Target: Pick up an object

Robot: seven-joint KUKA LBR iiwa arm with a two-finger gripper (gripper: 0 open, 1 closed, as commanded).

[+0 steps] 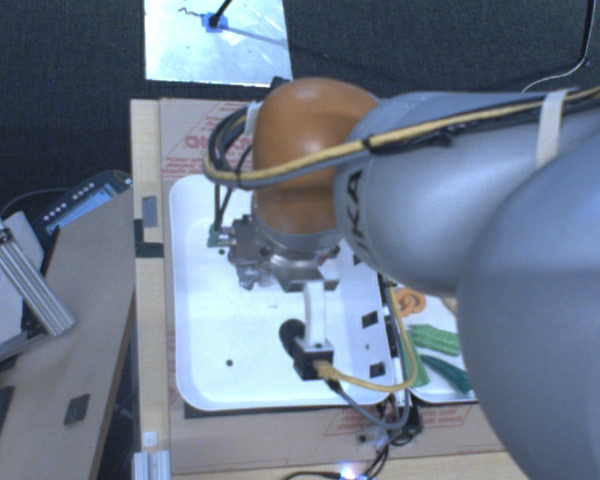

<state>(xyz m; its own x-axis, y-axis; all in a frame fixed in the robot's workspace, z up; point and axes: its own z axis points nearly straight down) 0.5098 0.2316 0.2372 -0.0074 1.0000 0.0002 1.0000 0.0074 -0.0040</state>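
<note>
— Dark cloth backs the bench (195,133) with its two white bins. Where is there anything to pick up?

— In the right bin (442,396), as far as I can see: a green thing (435,338) with an orange thing (410,301) just beside it, both half hidden by the arm (480,218). The left bin (195,268) looks nearly bare where it shows, apart from a dark speck (228,361).

— And the gripper?

— The gripper (245,263) hangs low over the middle of the left bin, well apart from those two things. Whether it is open or closed, or has hold of anything, I cannot tell, as the wrist covers it from above.

— How does the arm stand?

— It reaches in from the right, passing over the right bin. The orange band (300,138) sits above the wrist, and the tool seems to point roughly straight down.

— So how should the pick go?

— I'd judge there is little to close on at that spot. A good try would lift clear, cross to the right bin and come down squarely over the green thing. It should close only once that thing lies between the jaws, then rise slowly. Their nearness could spoil the grasp.
</note>
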